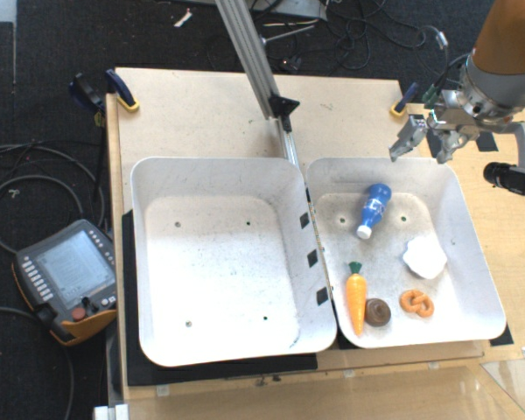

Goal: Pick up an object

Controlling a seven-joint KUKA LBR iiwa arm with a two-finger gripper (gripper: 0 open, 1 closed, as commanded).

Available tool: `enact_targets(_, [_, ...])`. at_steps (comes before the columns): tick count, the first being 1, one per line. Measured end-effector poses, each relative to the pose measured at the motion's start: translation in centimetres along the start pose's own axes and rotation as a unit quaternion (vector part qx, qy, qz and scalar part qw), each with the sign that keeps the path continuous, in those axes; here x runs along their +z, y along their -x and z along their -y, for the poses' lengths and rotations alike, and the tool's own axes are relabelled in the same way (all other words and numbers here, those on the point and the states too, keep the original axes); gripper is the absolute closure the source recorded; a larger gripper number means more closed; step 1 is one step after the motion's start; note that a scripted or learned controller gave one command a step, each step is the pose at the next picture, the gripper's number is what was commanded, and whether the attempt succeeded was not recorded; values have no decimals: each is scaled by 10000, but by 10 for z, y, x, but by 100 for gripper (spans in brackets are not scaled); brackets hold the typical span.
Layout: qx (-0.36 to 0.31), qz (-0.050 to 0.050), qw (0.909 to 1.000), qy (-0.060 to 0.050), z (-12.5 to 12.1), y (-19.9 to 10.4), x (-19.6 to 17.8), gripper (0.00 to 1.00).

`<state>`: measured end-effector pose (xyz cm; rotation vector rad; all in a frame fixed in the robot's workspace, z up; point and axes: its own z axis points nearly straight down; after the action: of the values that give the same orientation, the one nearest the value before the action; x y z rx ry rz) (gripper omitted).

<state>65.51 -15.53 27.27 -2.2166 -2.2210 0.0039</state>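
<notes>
While hovering empty at upper right, gripper (424,140) open above right bin (472,234).
Lying mid-bin: blue bottle (373,208), white-capped, label unreadable; below it orange carrot (356,297), brown puck (378,312), pretzel (416,304), white lump (424,257).

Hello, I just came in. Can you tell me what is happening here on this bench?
A grey robot arm with an orange band reaches in from the right, and its gripper hangs open over the far edge of the right bin, holding nothing. That bin holds a blue bottle, a carrot, a white lump, a pretzel and a small brown round thing. None has been picked up yet.
</notes>
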Motion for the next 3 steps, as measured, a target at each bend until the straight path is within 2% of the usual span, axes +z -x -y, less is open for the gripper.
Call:
enact_targets(1, [-8,7,10000,20,-1,0,-3,0])
enact_targets(2, [12,1,10000,-11,1,1,62,0])
enact_targets(3, [11,4,10000,2,-1,2,106,0])
